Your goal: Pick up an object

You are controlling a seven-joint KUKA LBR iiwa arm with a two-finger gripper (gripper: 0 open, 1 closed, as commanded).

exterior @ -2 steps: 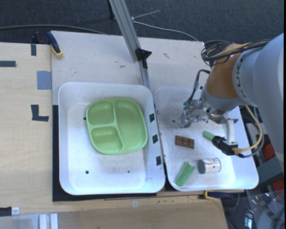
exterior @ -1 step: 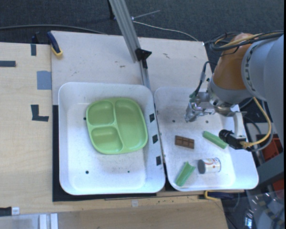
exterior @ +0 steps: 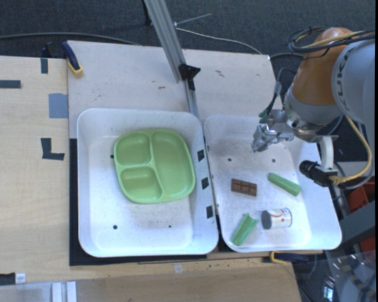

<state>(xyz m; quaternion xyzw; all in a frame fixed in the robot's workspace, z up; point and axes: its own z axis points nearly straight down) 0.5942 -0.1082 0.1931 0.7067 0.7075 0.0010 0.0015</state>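
So over on the left we've got the worktop [exterior: 25,168] with some grey tape marks on it, then the left bin [exterior: 91,231] with a green divided plate [exterior: 155,165] lying flat in it, sitting a bit toward the back. A metal pole [exterior: 166,30] slants down from the top and ends right about where the two bins meet. Moving into the right bin [exterior: 321,231], that's where we see all the small stuff: a brown chocolate bar [exterior: 244,187] roughly in the middle, a green piece [exterior: 244,229] lying tilted near the front edge, a little white cup with red print [exterior: 277,218] on its side just beside that, and another green piece [exterior: 283,184] further right, angled, well apart from the first one. The gripper [exterior: 262,140] hangs over the back part of the right bin, above and behind the chocolate bar, not touching any of the objects, nothing between its fingers as far as we can see. Whether it's spread or pressed together, we honestly can't tell from this angle. The arm [exterior: 331,74] comes in from the right, bulky grey with the orange band, bent downward so the wrist points into the bin.
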